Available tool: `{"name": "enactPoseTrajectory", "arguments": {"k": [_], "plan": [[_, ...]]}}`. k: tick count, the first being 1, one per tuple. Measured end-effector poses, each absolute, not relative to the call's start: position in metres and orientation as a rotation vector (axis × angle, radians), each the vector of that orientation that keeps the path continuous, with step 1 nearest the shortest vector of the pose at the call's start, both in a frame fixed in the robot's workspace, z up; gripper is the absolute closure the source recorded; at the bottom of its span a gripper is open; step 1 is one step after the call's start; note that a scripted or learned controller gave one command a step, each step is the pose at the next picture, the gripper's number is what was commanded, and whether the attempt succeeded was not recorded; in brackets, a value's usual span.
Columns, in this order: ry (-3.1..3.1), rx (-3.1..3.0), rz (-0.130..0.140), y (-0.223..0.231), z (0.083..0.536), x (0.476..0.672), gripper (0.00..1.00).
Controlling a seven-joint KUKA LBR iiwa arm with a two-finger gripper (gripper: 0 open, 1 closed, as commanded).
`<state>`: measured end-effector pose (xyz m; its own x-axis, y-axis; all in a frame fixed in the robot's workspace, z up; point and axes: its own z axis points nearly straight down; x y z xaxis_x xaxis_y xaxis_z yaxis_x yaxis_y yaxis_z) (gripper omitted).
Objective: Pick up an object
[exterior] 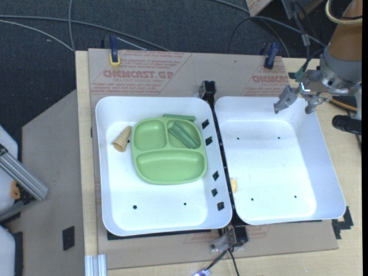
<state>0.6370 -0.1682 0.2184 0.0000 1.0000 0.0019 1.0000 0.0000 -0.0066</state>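
Note:
A light green divided plate (pixel 169 152) lies in the left bin (pixel 115 211). In its upper right compartment rests a darker green pod-shaped piece (pixel 184 133). A tan ice-cream cone (pixel 121 138) lies on the bin floor just left of the plate. A small yellow bit (pixel 233 184) sits at the left edge of the right bin (pixel 276 171). My gripper (pixel 297 103) hangs over the far right corner of the right bin, its two grey fingers (pixel 284 102) spread apart and open, with nothing between them.
Black clips (pixel 207 91) line the seam between the two bins. Blue clamps (pixel 114 51) hold the cardboard base at the back. Cables run over the dark floor behind, and a metal rail (pixel 20 177) lies at the far left.

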Motion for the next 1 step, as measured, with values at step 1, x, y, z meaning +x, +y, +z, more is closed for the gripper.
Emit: {"name": "enactPoseTrajectory", "arguments": {"k": [1], "plan": [[-2.216, -2.216, 0.006, -0.1707, 0.1561, 0.6400, 0.00]]}}
